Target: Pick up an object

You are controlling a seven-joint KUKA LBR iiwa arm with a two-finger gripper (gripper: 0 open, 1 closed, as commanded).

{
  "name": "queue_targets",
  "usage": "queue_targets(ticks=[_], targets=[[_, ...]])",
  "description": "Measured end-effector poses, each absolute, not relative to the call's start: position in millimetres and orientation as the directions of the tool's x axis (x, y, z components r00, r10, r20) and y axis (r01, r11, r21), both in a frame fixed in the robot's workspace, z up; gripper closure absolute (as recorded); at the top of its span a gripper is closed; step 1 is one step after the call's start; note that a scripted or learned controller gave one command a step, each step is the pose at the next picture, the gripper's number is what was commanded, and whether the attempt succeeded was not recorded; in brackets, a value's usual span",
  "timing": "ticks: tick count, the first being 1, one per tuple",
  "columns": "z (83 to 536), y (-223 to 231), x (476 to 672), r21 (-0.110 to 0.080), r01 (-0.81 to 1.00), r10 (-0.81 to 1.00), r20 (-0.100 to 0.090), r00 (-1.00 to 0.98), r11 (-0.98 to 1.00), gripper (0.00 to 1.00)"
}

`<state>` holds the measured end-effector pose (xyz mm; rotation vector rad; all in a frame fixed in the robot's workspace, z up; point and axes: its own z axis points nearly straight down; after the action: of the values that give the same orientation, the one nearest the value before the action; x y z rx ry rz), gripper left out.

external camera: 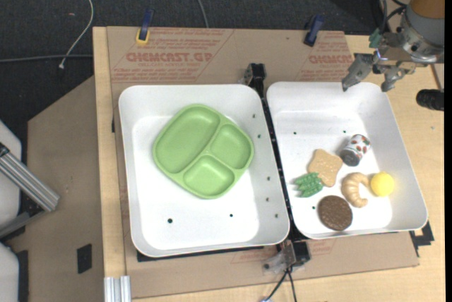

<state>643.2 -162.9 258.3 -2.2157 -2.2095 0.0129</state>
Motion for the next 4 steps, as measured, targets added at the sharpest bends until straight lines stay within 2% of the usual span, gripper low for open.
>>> queue_targets(ticks=[1,2,4], targets=[[266.8,-162.4,645.4,-0.001,1.0,1.0,0.0,0.0,0.0,0.0],[221.5,-166.6,639.0,-0.006,1.0,1.0,0.002,0.001,-0.001,0.0],[129.9,-165.3,643.4,-0.005,1.0,1.0,0.001,-0.001,0.001,0.0]])
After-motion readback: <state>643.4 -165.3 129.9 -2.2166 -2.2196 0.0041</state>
